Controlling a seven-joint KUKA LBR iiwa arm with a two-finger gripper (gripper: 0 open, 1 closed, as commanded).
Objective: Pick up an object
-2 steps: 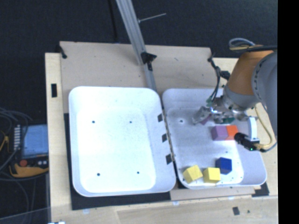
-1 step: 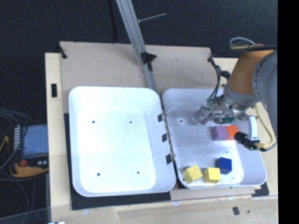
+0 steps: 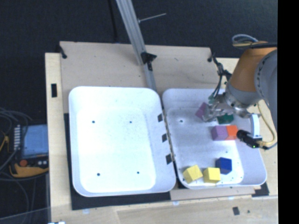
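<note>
My gripper (image 3: 212,112) is low in the right bin (image 3: 187,139), near its upper middle, at the end of the grey arm with the orange band (image 3: 247,73). A small mauve block (image 3: 202,110) lies right against the gripper's left side; whether it is gripped is not visible. A green piece (image 3: 225,119) peeks out just right of and below the gripper. Below them sit a purple block (image 3: 218,133) and an orange block (image 3: 231,132), touching each other.
A blue block (image 3: 224,164) and two yellow blocks (image 3: 192,173) (image 3: 212,174) lie near the right bin's front edge. The left bin (image 3: 117,139) adjoins on the left. A slanted metal pole (image 3: 135,36) rises behind the bins.
</note>
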